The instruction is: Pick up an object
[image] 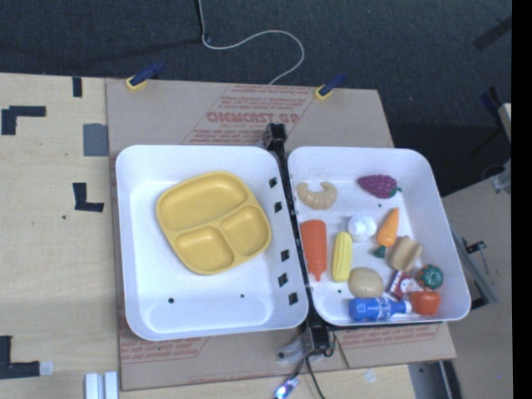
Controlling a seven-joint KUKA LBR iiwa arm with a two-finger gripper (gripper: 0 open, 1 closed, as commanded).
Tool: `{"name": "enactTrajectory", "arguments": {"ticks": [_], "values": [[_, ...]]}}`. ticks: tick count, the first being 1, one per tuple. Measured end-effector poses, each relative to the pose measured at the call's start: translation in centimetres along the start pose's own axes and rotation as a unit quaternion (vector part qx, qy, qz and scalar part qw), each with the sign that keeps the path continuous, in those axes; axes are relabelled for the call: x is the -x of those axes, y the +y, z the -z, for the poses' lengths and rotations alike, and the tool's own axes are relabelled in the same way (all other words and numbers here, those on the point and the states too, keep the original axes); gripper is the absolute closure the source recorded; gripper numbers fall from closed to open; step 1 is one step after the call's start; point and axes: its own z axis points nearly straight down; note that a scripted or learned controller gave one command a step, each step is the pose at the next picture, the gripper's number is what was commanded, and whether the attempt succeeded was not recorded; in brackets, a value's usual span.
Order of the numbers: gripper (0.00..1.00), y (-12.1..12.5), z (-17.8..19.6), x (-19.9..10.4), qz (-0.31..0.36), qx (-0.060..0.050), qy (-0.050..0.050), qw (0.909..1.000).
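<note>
Could not tell how far the claw stood open, nor whether it held or touched anything. Found the pickable things lying loose in the right bin (416, 166): purple grapes (378, 185) and a tan croissant (317, 194) toward the far wall, a long orange carrot (313, 248) beside a yellow corn cob (342, 256) along the left wall, a potato (365, 283) touching a blue bottle (378, 308) at the near edge. Saw crowded near the right wall a small carrot (387, 227) and a brown bun (405, 253). Noted in the left bin (141, 289) a yellow divided plate (214, 221).
</note>
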Motion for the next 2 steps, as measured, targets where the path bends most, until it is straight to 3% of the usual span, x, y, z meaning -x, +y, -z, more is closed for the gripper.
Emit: {"name": "enactTrajectory", "arguments": {"ticks": [1,2], "values": [[1.0,0.0,6.4,0.0,0.001,0.004,-0.001,1.0],[1.0,0.0,3.2,0.0,0.0,0.0,0.0,1.0]]}}
